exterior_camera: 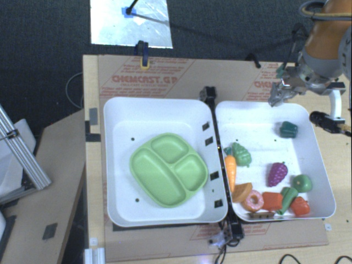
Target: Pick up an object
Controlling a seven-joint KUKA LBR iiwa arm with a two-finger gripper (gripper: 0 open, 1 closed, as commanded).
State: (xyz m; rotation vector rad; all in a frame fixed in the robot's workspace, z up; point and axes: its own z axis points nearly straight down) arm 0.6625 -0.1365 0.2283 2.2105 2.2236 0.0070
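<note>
My gripper (276, 96) hangs above the far right corner of the right bin (258, 117), with nothing seen between its fingers. The nearest thing is a dark green pepper (288, 128), below and a little right of it. Further toward the front lie a green leafy vegetable (240, 153), an orange carrot (230, 171), purple grapes (277, 172), a green round fruit (302, 182), a pink donut (254, 201), an orange bread piece (241, 192), a red-orange block (272, 200), a green stalk (287, 199) and a red-orange pepper (300, 205).
The left bin (118, 125) holds a light green divided plate (168, 169). A black clip (209, 93) sits at the far end of the wall between the bins. A blue and yellow clamp (143, 54) stands at the bench's back edge.
</note>
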